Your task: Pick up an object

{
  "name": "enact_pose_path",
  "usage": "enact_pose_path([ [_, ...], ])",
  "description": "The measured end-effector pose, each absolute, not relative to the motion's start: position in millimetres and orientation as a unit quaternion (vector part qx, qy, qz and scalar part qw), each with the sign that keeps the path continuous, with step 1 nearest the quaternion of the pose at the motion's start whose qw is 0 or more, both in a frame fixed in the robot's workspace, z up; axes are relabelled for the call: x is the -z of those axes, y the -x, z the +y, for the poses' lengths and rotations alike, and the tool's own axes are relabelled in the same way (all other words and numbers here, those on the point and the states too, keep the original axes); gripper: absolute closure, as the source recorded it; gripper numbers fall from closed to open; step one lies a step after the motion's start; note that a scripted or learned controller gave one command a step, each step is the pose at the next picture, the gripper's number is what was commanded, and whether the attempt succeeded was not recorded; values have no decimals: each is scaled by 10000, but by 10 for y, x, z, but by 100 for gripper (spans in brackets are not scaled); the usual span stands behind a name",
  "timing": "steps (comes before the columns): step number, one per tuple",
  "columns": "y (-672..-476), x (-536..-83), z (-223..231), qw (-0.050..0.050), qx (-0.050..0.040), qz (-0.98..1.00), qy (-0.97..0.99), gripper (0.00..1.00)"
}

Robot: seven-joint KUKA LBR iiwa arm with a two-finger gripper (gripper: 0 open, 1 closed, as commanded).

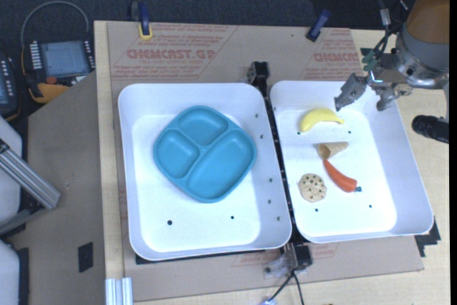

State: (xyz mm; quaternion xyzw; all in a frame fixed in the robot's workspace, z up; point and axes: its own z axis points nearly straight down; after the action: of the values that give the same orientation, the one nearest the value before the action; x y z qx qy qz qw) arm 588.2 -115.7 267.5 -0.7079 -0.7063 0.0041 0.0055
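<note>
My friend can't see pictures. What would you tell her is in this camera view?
A robot gripper, open, hovers over the right bin, just above a banana. Below the banana in that bin lie an ice cream cone, a carrot and a cookie. The left bin holds a blue divided plate.

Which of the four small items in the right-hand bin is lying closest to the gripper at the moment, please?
The yellow banana, at the far end of the right bin. It lies just below-left of the gripper, while the cone, carrot and cookie sit farther down.
</note>
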Motion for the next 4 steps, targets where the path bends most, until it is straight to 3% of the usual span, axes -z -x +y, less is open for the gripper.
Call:
enact_pose_path([
  [1, -5902, -2741, -1155, 6, -4, -7072, 7070, 0],
  [4, -5944, -1103, -1099, 33, -17, -7073, 7069, 0],
])
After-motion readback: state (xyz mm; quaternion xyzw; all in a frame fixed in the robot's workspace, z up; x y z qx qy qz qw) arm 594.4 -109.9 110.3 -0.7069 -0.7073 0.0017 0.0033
